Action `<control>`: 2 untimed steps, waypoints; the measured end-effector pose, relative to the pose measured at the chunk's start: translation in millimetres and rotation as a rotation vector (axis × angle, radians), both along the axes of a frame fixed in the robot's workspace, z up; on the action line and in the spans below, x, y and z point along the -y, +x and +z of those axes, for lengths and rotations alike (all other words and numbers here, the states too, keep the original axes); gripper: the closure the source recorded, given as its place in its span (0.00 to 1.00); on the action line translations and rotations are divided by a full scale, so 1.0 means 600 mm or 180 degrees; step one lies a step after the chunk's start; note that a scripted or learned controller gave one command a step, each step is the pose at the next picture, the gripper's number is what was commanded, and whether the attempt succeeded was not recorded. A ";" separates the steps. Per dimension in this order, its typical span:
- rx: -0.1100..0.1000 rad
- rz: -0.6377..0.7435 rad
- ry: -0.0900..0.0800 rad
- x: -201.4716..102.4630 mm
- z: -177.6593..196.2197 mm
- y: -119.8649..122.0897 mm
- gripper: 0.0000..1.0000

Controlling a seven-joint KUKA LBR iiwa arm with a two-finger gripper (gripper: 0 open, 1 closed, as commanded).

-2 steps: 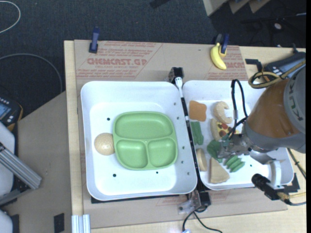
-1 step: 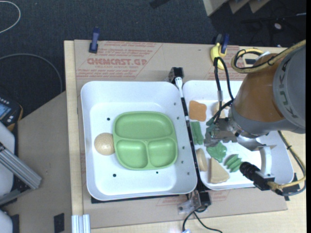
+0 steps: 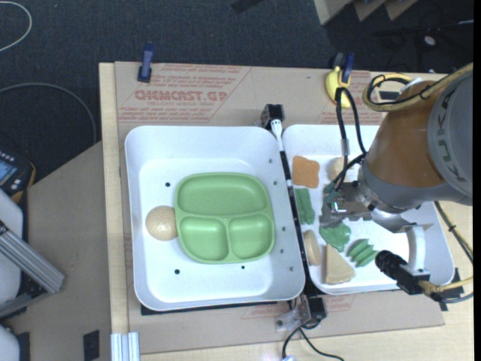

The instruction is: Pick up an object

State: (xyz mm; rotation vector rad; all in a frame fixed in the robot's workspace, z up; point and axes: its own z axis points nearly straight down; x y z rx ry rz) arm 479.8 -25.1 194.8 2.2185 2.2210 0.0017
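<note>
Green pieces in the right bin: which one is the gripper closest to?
The leafy green piece right under the gripper. The long green strip lies to its left by the bin divider, and the ridged green piece sits farther toward the front.

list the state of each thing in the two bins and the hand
green tray: upright in the left bin, its compartments hold nothing
round bun: on the left bin floor, touching the tray's left edge
orange slice: flat in the right bin
green strip: flat along the right bin's left wall
wedge: lying at the right bin's near edge
hand: low over the green pieces
</note>
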 end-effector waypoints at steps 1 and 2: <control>0.0006 0.0003 -0.0003 0.000 0.017 0.001 1.00; 0.0011 0.0006 -0.0006 0.000 0.033 0.002 1.00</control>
